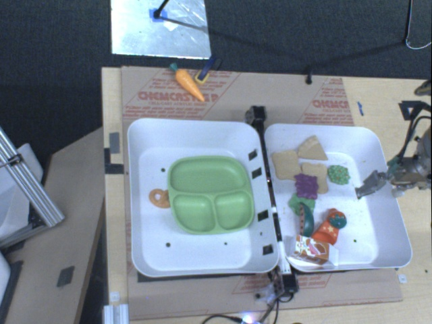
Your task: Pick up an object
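Purple, green, tan and orange toy foods lie clustered in the left half of the right bin (378,140). A purple piece (306,185) sits at the middle of the cluster, touching a tan slice (286,164) above it, with a second tan wedge (312,148) near the bin's far wall. A bumpy green piece (338,174) lies just to the right of the purple one. Below them, a dark green curved piece (304,214) lies beside an orange-red item (330,225), and a red-and-white packet (311,249) rests against the bin's near wall.

The hand (368,184) hangs over the right side of this bin, apart from every toy; whether it is spread or pressed together cannot be told at this size.

The left bin (145,147) holds a light green divided plate (208,193) and, just to its left, a small orange pretzel (160,198). Beyond the bins, a toy carrot (188,83) lies on the desk (81,174), near a shiny square sheet (159,17).
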You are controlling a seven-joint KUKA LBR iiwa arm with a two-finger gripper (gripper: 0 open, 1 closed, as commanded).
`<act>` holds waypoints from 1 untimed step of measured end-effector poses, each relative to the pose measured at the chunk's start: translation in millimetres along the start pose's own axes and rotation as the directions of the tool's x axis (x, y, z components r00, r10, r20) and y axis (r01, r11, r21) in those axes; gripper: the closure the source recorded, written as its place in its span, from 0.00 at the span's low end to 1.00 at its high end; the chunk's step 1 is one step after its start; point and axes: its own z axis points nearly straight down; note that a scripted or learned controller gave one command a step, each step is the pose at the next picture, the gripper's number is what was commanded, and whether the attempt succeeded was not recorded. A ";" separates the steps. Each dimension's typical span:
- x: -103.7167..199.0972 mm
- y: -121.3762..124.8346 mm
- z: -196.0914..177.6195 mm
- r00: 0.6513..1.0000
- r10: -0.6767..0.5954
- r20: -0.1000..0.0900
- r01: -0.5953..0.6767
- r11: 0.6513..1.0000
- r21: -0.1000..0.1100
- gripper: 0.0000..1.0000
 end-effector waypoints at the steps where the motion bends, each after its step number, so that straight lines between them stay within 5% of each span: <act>1: 0.4 2.7 -5.8 1.000 -0.004 0.003 0.004 1.000 -0.011 0.00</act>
